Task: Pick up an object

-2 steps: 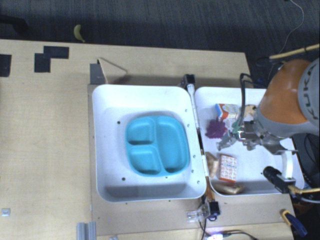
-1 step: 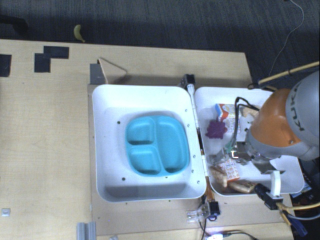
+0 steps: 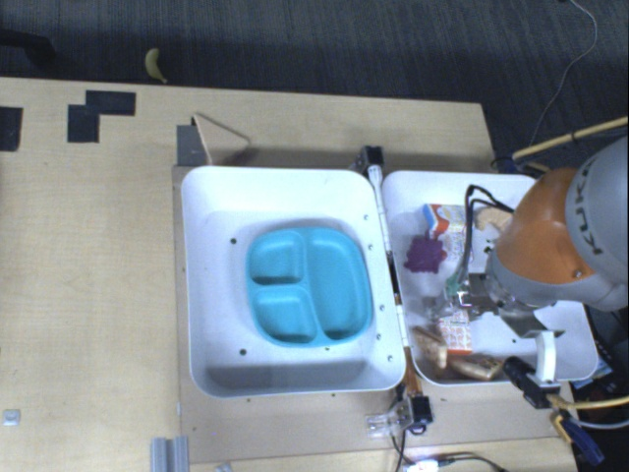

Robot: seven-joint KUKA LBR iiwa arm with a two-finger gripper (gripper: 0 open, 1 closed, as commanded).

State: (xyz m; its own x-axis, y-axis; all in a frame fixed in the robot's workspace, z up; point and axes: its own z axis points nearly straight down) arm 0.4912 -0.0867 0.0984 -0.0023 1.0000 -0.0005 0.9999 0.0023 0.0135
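From the overhead camera I see the arm (image 3: 560, 239) reaching in from the right, its orange band and grey wrist sitting over the right bin (image 3: 403, 197). The gripper (image 3: 458, 303) hangs low over the middle of that bin, among the clutter. I cannot tell how the tool is set, nor whether it touches anything, because the wrist body covers it.

The right bin is shallow, white, smooth plastic with rounded corners. Near the gripper's left lies a purple, lumpy object (image 3: 425, 254) resembling a grape bunch. Just beyond it, farther back, stands a white carton with red and blue print (image 3: 444, 218). At the near edge rest a brown, elongated, bread-like piece (image 3: 432, 344) and a tan cylindrical piece (image 3: 478, 368); a small red-and-white packet (image 3: 456, 334) lies just beside the gripper.

The left bin (image 3: 211, 264) holds a glossy turquoise tray (image 3: 309, 284) with three moulded compartments, lying flat at its centre.
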